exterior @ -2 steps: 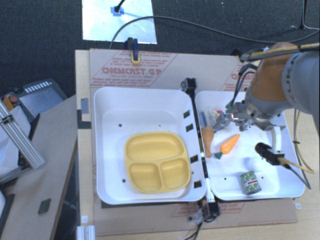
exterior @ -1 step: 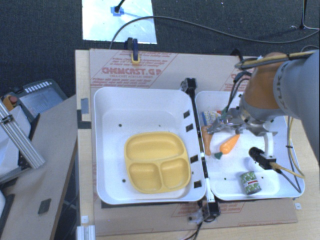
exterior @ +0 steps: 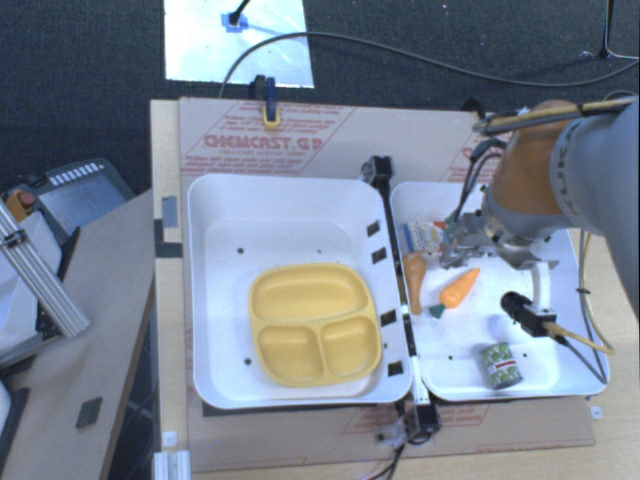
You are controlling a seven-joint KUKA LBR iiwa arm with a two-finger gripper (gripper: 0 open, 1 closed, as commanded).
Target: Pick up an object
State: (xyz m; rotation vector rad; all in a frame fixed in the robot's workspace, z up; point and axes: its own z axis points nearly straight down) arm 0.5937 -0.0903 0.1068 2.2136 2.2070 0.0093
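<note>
In the right bin [exterior: 570, 368], the pincer [exterior: 455, 253] hangs just above the toy carrot [exterior: 459, 288]; whether its jaws are parted I cannot tell. Crowded by a small packet [exterior: 424, 235], it may close on nothing or nudge the carrot aside.

One fixed overhead camera, slanting onto both bins [exterior: 300, 193].

A robotics lab: white bins [exterior: 300, 193] on a bench, cables [exterior: 420, 53].
</note>
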